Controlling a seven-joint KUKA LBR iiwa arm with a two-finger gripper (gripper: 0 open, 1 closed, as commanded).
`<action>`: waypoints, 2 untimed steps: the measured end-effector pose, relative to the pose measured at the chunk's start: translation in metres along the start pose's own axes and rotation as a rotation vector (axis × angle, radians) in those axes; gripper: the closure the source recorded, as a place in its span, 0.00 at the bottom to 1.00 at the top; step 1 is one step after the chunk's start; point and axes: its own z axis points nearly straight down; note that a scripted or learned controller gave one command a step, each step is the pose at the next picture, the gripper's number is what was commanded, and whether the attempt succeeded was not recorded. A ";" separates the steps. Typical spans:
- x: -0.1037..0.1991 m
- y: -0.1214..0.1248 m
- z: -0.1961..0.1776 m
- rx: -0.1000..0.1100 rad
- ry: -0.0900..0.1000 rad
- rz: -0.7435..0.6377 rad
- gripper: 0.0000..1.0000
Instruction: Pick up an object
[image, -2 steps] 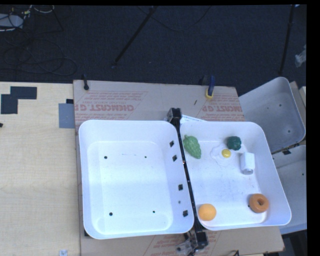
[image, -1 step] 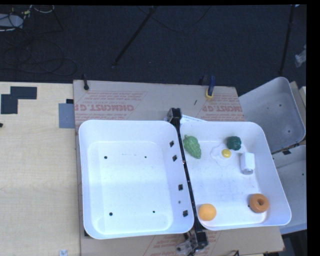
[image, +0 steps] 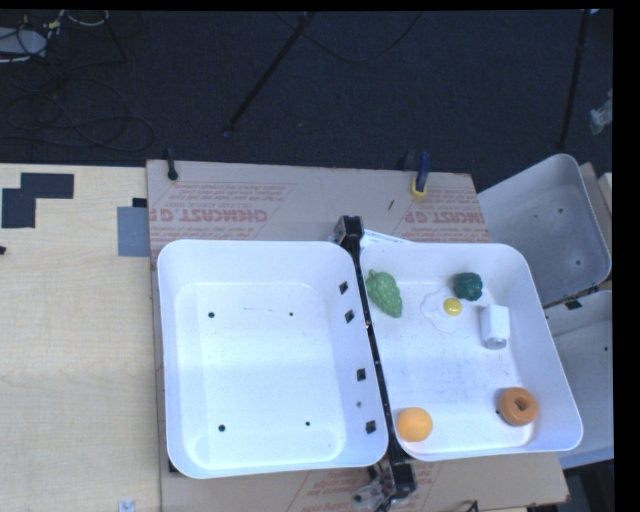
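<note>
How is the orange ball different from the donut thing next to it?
The smooth orange ball is solid and bright orange; the brown ring-shaped toy donut has a hole and is duller. The ball sits near the divider, the donut near the bin's right wall. Both are round, similar in size, and lie in the right white bin.

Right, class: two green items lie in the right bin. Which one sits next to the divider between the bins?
The light green leafy piece, close to the divider. The dark green lump lies farther right, near the fried egg.
</note>
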 end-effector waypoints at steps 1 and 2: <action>0.000 0.000 0.000 0.000 0.000 0.000 0.00; 0.001 0.001 -0.010 0.002 0.000 -0.006 1.00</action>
